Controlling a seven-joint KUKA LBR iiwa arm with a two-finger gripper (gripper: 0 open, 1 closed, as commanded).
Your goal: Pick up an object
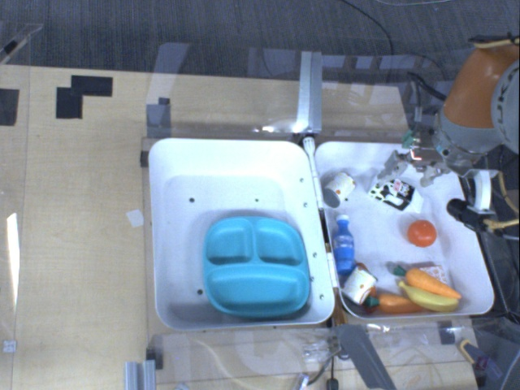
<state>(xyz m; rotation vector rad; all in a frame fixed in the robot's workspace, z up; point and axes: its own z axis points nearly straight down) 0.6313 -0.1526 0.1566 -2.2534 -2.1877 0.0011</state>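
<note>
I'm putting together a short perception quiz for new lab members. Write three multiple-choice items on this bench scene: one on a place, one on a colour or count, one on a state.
1. Where does the blue divided tray lie?
A. In the left bin
B. In the right bin
C. On the bench outside both bins

2. What colour is the round ball in the right bin?
A. Green
B. Orange-red
C. White

3. How does the blue bottle stand?
A. Upright on its base
B. Held in the claw
C. Lying on its side

Answers: 1 A, the tray fills the left bin's floor. 2 B, it is orange-red against the white floor. 3 C, it lies lengthwise along the bin's left wall, away from the claw.
</note>
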